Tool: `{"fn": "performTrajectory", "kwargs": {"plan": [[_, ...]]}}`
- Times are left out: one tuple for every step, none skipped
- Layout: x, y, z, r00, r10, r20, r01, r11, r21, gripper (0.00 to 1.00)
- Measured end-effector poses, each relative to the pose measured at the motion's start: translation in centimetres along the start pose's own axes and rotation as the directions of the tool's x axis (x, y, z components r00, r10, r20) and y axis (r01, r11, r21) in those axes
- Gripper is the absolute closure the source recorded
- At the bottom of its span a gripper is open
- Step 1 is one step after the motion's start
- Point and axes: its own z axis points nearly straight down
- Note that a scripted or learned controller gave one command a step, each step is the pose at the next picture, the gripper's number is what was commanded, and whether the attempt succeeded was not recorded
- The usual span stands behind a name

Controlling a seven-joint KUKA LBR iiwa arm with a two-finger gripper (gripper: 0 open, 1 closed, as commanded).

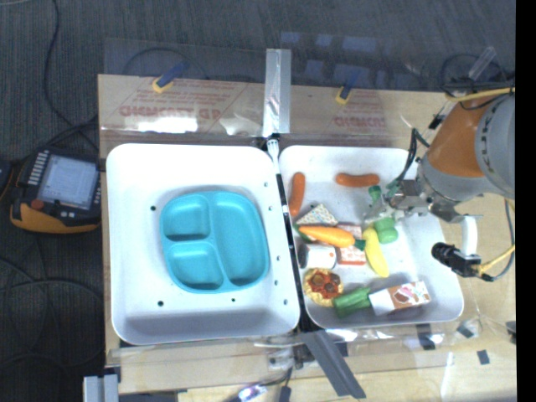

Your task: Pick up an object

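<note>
The fingers (383,212) hang at the right of the frame over the right-hand bin (448,308), low among the toys, but whether they are spread or pressed together I cannot tell, since the wrist hides them from above. The arm (469,153) reaches in from the right edge, likely so it can drop onto the pile. Just beside the fingers lies a small green piece (386,231), rounded and bright, touching a yellow banana (376,254); it looks like the nearest candidate to lift. Around it lie an orange carrot (328,235), two sausages (358,178), a pizza slice (322,284) and a small carton (404,296). The left-hand bin (134,308) holds a blue divided tray (213,239) on the table (117,99).
</note>
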Motion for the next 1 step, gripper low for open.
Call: {"fn": "performTrajectory", "kwargs": {"plan": [[4.51, 1.36, -9.83, 1.0, -0.019, 0.0, 0.019, 1.0, 0.015, 1.0]]}}
